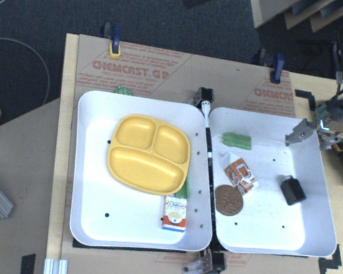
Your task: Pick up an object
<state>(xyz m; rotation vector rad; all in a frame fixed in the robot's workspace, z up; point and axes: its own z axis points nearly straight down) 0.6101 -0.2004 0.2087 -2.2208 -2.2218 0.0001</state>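
Two shallow white bins sit side by side on the bench; the left bin (87, 153) holds three things that can be counted, the right bin (314, 204) four.

In the left bin: one yellow divided plate (149, 154) with three compartments, lying flat toward the bin's far half; one small white and red carton (174, 213) just beside the plate's near right edge; one green thing (183, 189) wedged between plate and carton, mostly hidden under the plate's rim, so what it is cannot be made out.

In the right bin: one green block (236, 140) near the far left corner; one orange and white wrapper (241, 174) below it, crumpled; one brown round disc (228, 200) touching the wrapper's near edge; one black block (292, 190) well apart from those three, toward the right wall, lying at a tilt.

The arm comes in from the right; its single gripper (300, 132) hangs over the far right corner of the right bin, grey fingers pointing down and left; nothing sits between them, but whether they stand spread or closed cannot be told from this angle. The black block is the nearest object to it, apart from it.

Two blue clamps (115, 37) pin the board's far edge.
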